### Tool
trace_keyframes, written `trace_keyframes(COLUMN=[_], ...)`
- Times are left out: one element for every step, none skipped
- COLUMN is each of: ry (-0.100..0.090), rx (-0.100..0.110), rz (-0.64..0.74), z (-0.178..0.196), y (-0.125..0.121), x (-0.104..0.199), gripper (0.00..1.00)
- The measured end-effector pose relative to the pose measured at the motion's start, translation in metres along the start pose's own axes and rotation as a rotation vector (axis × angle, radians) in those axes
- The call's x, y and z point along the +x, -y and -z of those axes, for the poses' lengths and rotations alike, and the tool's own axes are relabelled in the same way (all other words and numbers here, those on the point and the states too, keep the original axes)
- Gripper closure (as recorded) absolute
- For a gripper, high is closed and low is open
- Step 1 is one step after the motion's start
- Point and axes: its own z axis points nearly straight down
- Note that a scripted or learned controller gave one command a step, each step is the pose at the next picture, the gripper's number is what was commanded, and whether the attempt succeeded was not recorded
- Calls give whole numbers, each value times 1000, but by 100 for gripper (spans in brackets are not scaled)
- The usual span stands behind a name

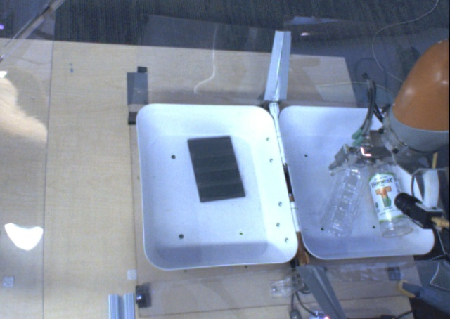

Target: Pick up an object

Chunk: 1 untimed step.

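Right bin (pixel 309 191), clear bottle (pixel 342 202) barely discernible

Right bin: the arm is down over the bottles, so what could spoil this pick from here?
1. The clear bottle is see-through and lies tilted, so the end effector at its top end may slip off.
2. The labelled bottle lies close beside it and could be knocked or dragged along.
3. Both lie near the right bin front wall, leaving little room to close.

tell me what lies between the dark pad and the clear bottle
In the camera view, between the dark pad and the clear bottle lie bare white bin floor and the two bins' adjoining rims.
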Motion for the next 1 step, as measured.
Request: trace_keyframes(ry=[4], rx=[-14], rz=[49], z=[-55], y=[-37], x=[-82], gripper=[0])
